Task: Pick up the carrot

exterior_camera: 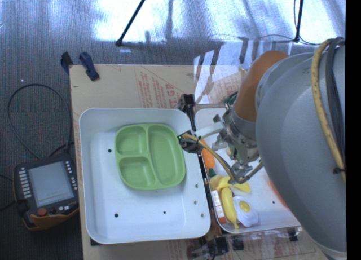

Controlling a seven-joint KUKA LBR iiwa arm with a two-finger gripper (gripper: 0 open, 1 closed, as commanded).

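Observation:
The carrot (207, 158) is a small orange piece with a green bit at its near end. It lies at the left edge of the right bin (265, 226), just beside the wall between the two bins. My gripper (241, 168) hangs over the right bin, a little to the right of the carrot, with its tips low near the yellow toys. The big grey arm and its orange band cover most of that bin. Nothing shows held in the gripper.
A green divided plate (150, 155) lies in the left bin (107, 208). In the right bin's near corner sit a yellow banana (227, 199), a fried-egg toy (246, 207) and an orange-red piece (218, 210). A teach pendant (48, 188) rests on the floor at left.

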